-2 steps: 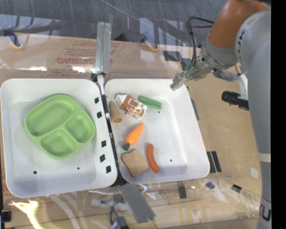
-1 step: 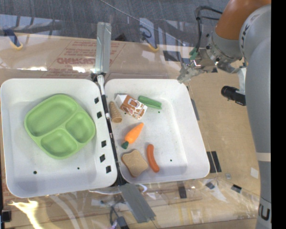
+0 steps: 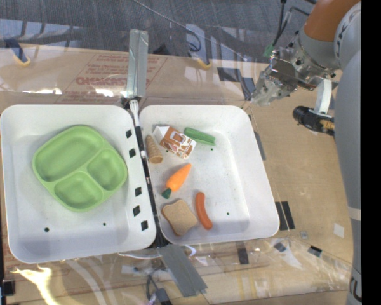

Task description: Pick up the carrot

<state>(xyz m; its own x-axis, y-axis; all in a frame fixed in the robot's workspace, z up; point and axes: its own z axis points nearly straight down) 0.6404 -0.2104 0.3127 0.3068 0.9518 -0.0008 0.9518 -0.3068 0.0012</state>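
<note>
Camera view, carrot mid right bin, gripper beyond bin's far-right corner, jaw state unclear

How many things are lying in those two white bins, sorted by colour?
Green: 2, the three-compartment green plastic plate and the long green toy vegetable
Orange: 2, the orange toy carrot and the orange-red toy sausage
Brown or tan: 3, the brown-and-white carton, the tan cone and the toast slice
Total: 7

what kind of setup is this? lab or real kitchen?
Likely a robot lab bench, not a kitchen. Two white bins sit taped down on cardboard over carpet; the right one holds toy food such as a carrot and a sausage, the left a green divided plate. The gripper hangs above.
</note>
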